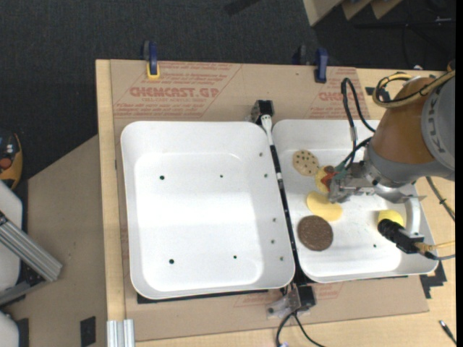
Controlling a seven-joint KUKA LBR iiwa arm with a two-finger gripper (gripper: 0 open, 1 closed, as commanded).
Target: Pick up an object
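Gripper (334, 186): down low in the right bin, right over the cluster of small things; whether it's wide, narrow or holding anything, I cannot tell from this angle.
Right bin (347, 266): white, shallow, and it carries all the loose objects.
Chip cookie (306, 162): tan and speckled, lying flat near the bin's far left part, just beside the gripper.
Yellow piece (323, 206): pale and flat, right under the gripper's tip and close to touching the dark disc.
Dark disc (315, 233): brown and round, nearer the front, just beside the yellow piece.
Small red and yellow bit (326, 173): tucked against the gripper, partly hidden.
Yellow ball (390, 217): to the right, beneath the arm.
Left bin (145, 194): white, beside the right one, touching along the middle edge.
Counter (217, 85): brown board, blue clamps at the back.
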